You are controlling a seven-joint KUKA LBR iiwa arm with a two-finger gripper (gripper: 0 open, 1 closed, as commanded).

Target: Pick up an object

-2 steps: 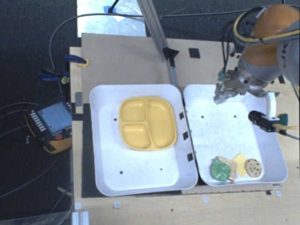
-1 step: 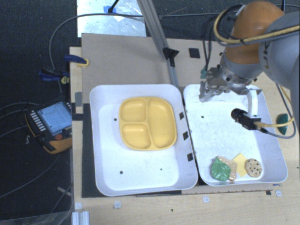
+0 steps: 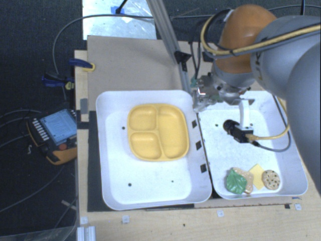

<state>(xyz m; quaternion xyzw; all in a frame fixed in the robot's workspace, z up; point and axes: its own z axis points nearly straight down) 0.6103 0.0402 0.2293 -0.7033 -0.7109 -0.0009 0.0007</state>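
A green leaf-shaped toy (image 3: 235, 181) lies at the front of the right bin (image 3: 281, 185). Touching it on the right is a yellow cheese-like wedge (image 3: 257, 175), and beside that a round speckled cookie (image 3: 271, 179). My gripper (image 3: 202, 98) hangs over the back left corner of the right bin, close to the wall between the two bins and well away from these three items. Nothing can be seen held in it. The grey arm and its orange band cover the back right part of the bin.
A yellow three-compartment plate (image 3: 158, 132) rests in the middle of the left bin (image 3: 115, 185). A metal pole (image 3: 168, 31) slants down behind the bins. Cables and a small blue device (image 3: 56, 127) lie off the bench to the left.
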